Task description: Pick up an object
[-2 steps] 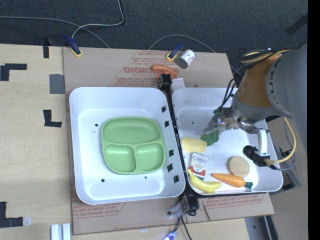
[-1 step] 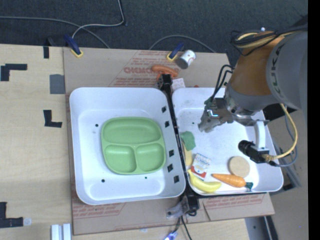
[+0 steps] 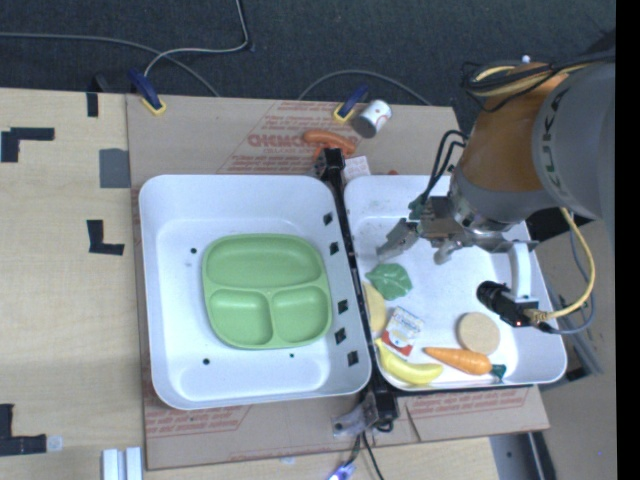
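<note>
Starting at the near edge of the tabletop [image 3: 80, 268]: the right bin [image 3: 545, 373] carries its small items along its front wall. A banana [image 3: 405, 368], yellow and curved, lies against the near left corner. A carrot [image 3: 462, 360], orange with a green tip, lies just beside it, pointing toward the bin's right. A small red-and-white packet [image 3: 402, 326] sits just behind the banana. A round tan biscuit [image 3: 479, 333] lies flat behind the carrot.

Next back, a green leafy piece [image 3: 390, 280] rests near the divider between the bins. It appears soft-edged and low, lying flat on the white floor. It is the item nearest the claw, so it is judged the likely pick.

Left bin [image 3: 160, 208]: one pale green divided plate [image 3: 268, 290], three compartments, centred on the floor and well apart from the other items.

Claw [image 3: 422, 238]: above the right bin's rear half, behind and slightly right of the leafy piece. Its two fingers [image 3: 399, 235] stand apart, with nothing between them. The spread suggests an approach rather than a completed grasp; no object is lifted.

Arm [image 3: 530, 138]: grey and orange, reaching in from the right over the bin's far corner.

Farthest: an orange-handled tool [image 3: 330, 140] and a small grey cylinder [image 3: 372, 118] lie on the cardboard sheet [image 3: 220, 138] beyond the bins.
</note>
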Robot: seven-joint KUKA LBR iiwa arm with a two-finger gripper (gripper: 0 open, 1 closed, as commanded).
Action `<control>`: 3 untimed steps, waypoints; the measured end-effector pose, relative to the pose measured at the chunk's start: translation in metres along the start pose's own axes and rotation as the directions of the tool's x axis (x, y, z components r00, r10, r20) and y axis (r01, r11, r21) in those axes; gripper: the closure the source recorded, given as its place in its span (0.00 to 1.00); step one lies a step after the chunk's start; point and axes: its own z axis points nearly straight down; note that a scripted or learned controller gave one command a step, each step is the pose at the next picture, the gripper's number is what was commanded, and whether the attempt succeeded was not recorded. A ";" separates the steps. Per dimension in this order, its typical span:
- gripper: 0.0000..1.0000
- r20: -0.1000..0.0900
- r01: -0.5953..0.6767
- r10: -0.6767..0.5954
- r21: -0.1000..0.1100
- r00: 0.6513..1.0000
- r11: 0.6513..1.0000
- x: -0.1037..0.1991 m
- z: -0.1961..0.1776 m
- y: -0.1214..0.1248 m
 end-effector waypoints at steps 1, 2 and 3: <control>0.00 0.001 -0.001 0.001 0.001 1.000 1.000 0.009 0.023 -0.007; 0.00 0.003 -0.003 0.003 0.000 1.000 1.000 -0.034 0.111 -0.011; 0.00 0.002 -0.001 0.001 -0.007 1.000 1.000 -0.040 0.120 0.058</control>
